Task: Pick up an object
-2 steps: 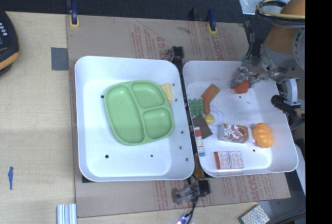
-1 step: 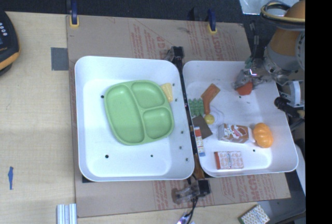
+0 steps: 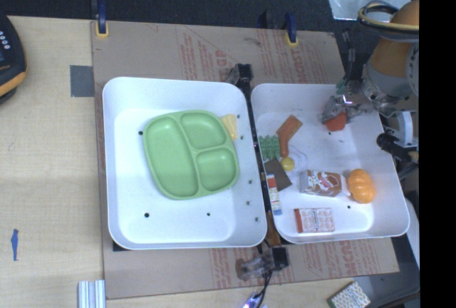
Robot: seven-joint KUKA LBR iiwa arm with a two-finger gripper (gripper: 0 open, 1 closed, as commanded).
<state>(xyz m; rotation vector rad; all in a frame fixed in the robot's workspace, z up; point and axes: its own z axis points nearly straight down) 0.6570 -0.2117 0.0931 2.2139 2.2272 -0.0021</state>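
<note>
Small red object [image 3: 336, 122], gripper [image 3: 335, 113] touching it

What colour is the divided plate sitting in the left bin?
Light green; the divided plate shows clearly in the camera view, lying in the white left bin.

You are looking at an evenly lit, fairly bright scene, with light falling from overhead. The two white bins [image 3: 178, 228] come close to washing out, and the right bin [image 3: 385, 221] shows a soft sheen on its floor. Shadows are short and faint: a dim grey band runs inside the left bin's wall toward 9 o'clock, and the green tray [image 3: 191, 153] casts a thin edge of shade toward 6 o'clock. The floor at 12 o'clock is dark and nearly featureless. Detail is soft throughout; printing on the small packets [image 3: 314, 219] is unreadable, and the gripper [image 3: 340, 108] at 2 o'clock is slightly blurred.
</note>
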